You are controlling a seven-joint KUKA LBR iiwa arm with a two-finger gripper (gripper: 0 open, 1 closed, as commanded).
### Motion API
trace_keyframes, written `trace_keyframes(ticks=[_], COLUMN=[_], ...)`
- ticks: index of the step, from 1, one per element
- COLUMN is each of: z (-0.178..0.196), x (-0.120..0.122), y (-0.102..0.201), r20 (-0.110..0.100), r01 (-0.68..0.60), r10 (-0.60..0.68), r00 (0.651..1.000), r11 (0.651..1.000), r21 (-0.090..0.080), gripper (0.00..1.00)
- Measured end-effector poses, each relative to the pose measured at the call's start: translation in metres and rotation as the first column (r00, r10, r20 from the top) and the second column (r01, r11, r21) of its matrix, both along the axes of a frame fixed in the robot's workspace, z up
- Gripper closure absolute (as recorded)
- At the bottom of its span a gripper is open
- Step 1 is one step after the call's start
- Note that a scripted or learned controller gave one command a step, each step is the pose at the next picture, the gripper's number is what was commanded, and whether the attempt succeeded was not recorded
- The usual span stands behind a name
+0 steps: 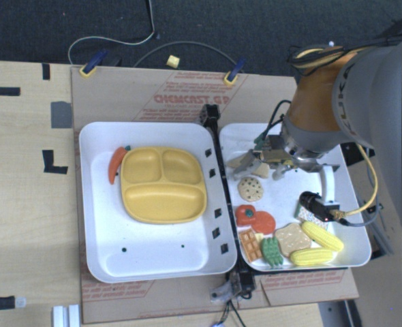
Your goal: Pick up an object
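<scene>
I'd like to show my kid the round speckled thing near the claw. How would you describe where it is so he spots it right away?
Look at the right-hand white bin, the one the grey and orange arm reaches into. Just below the gripper, near the divider between the bins, lies a cookie. It is the only pale, flat disc dotted with dark chips; the red tomato below it is plain.

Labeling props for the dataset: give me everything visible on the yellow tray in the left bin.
The yellow tray is a rounded, plastic-looking plate with three compartments: two smaller ones along the far side, one wide one nearer the camera. All three look bare. It lies flat, right side up, in the far half of the left bin, slightly turned. A toy carrot lies along its left edge, close or touching; I cannot tell which. The gripper is over the right bin, away from it.
</scene>
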State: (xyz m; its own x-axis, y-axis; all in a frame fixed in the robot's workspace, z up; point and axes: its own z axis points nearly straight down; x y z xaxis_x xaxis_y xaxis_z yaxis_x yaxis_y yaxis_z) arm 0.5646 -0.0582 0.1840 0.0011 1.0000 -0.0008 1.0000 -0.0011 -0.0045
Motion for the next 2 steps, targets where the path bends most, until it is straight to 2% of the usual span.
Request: trace_keyframes(ticks=[1,2], z=[0.000,0.000], x=[0.005,-0.006], y=[0.008,0.001], r20=[0.003,0.002], r01=[-0.002,-0.001], r10=[0.002,0.001], r00=[1.000,1.000], r11=[1.000,1.000], r21=[0.000,-0.001], gripper=[0.00,0.00])
